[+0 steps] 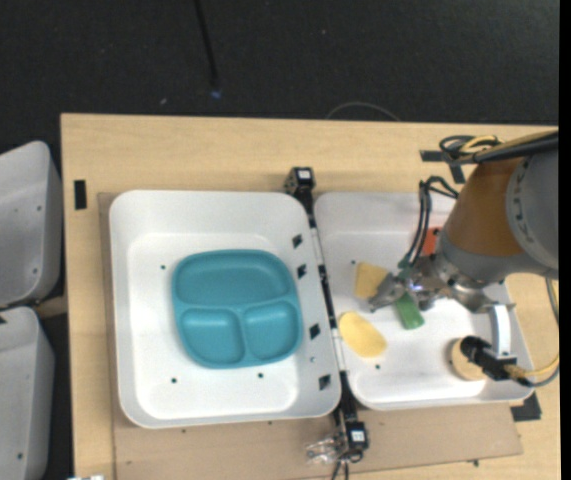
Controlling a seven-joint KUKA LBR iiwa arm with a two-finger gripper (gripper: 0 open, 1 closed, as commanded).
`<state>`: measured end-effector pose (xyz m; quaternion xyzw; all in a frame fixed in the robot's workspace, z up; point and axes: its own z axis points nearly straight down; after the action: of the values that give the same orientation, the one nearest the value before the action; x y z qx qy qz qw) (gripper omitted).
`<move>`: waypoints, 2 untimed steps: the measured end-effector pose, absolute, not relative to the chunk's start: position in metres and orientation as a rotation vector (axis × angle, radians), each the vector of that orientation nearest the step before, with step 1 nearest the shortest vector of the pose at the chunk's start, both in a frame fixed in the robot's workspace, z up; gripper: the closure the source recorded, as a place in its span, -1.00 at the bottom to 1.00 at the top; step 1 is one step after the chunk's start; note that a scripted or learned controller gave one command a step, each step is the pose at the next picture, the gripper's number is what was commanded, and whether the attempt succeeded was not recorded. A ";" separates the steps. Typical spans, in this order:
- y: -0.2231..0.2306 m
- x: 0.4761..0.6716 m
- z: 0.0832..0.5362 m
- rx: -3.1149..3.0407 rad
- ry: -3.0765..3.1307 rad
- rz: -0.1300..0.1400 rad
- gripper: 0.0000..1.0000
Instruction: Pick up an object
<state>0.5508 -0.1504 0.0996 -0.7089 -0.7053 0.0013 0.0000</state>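
Note:
My gripper hangs low over the middle of the right bin, coming in from the right under the orange-banded wrist. A green object lies right beneath its fingertips. A yellow wedge-shaped piece rests just left of the gripper. A rounder yellow object sits lower left, near the divider between the bins. A tan round object lies at the bin's lower right, partly behind a black cable part. Something red peeks out by the arm.
The left bin holds a teal divided plate. Black clips line the ridge between the two bins. The arm's body covers the right bin's upper right. Cables run along the right side of the bench.

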 end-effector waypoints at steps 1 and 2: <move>-0.150 0.552 0.112 -2.236 -2.210 -0.003 1.00; -0.149 0.556 0.175 -2.221 -2.230 -0.006 1.00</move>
<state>0.5557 -0.1492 0.1754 -0.7055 -0.7087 -0.0018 -0.0029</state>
